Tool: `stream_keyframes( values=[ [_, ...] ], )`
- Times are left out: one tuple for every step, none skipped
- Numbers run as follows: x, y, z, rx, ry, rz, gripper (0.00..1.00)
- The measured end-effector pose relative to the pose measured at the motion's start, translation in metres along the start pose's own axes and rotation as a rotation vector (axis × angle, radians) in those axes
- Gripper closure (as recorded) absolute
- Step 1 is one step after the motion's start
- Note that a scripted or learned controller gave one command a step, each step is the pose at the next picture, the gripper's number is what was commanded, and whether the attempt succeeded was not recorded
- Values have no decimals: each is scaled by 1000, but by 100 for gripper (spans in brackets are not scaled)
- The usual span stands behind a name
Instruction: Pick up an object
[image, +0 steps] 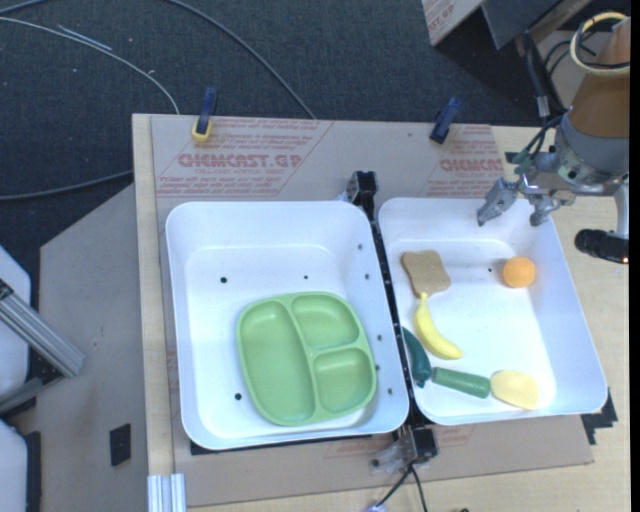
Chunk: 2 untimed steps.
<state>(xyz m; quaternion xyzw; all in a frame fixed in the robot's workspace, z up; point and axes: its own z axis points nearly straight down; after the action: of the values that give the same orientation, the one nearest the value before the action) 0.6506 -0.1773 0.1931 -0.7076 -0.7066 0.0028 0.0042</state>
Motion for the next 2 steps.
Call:
stream_keyframes(
  values=[
    [0, 2, -5, -9, -2, -2, 0],
    [7, -4, 51, -7, -1, -2, 0]
  ],
)
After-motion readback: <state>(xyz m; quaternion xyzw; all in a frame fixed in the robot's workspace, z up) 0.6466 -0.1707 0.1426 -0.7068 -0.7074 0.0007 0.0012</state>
